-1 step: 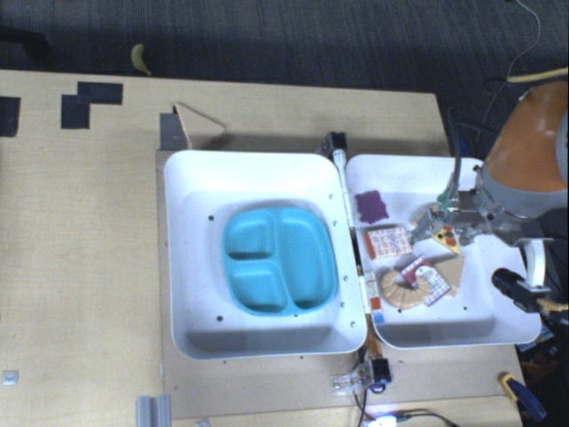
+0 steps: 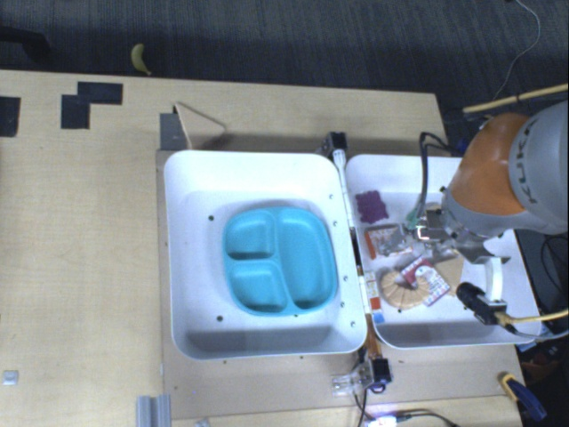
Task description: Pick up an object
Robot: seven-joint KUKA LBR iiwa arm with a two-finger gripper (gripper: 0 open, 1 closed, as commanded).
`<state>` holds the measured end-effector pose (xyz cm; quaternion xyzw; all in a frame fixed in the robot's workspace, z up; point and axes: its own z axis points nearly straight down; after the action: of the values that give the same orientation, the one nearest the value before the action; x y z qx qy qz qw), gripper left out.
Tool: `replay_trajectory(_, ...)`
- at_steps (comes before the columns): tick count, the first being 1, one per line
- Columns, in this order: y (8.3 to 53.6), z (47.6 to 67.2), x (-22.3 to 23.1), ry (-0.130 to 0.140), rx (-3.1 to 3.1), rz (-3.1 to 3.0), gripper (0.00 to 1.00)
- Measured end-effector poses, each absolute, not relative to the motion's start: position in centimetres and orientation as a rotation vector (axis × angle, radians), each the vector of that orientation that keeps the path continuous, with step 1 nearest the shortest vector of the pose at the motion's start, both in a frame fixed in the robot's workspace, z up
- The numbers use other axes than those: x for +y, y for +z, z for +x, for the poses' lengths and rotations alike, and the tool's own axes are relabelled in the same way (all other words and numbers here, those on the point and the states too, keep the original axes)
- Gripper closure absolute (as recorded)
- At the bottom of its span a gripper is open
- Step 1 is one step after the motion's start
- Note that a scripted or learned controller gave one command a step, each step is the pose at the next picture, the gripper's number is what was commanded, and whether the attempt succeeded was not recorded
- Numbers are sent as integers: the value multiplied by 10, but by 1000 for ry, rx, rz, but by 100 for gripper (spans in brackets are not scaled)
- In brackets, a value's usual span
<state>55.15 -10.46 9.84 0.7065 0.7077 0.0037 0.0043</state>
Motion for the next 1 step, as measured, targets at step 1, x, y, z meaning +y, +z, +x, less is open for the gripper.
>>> replay_trajectory(1, 110, 553, -103, 19, 2218, 2211, 100)
